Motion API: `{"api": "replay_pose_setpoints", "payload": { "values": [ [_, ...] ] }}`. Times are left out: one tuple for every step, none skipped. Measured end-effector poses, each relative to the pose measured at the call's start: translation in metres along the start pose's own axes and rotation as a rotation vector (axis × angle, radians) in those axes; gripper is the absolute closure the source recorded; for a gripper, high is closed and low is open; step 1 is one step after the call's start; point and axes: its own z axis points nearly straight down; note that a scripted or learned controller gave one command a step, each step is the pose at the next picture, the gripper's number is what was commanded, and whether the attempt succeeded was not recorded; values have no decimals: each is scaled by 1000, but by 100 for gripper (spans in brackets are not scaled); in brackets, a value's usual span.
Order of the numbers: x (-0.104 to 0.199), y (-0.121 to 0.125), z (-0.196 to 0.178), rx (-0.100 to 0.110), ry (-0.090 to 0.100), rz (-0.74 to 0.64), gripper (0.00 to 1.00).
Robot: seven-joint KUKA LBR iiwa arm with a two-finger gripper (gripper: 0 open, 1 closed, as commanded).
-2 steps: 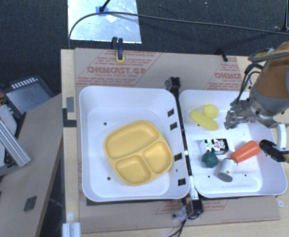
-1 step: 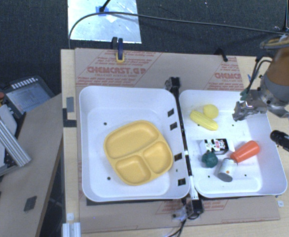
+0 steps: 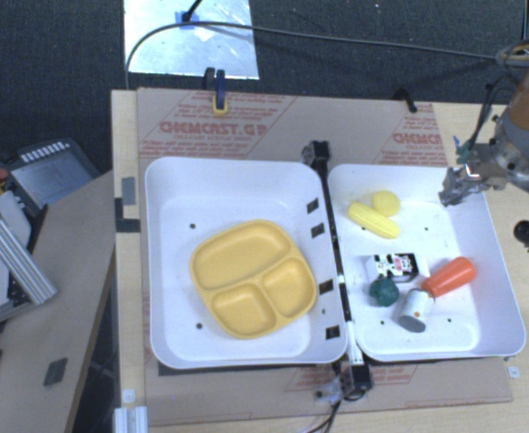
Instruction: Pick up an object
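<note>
Yellow tray: lying in the left bin, apart from the clutter.
Objects: corn, orange bottle, green toy sitting loose in the right bin.
Gripper: hovering over that bin's far right edge, gripping nothing; opening unclear.

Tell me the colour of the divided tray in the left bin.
Yellow; the divided tray shows plainly in the camera view.

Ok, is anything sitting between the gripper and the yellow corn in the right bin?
Nothing visible does. The gripper is over the right bin's far right edge, and the yellow corn lies to its left with bare white floor between them. The orange carrot and other items lie nearer the camera, off that line.
</note>
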Motion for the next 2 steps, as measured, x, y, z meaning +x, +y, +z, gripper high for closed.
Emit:
{"api": "replay_pose_setpoints", "payload": {
  "values": [
    [55, 0, 0, 5, 3, -5, 100],
    [100, -8, -4, 5, 3, -4, 100]
  ]
}}
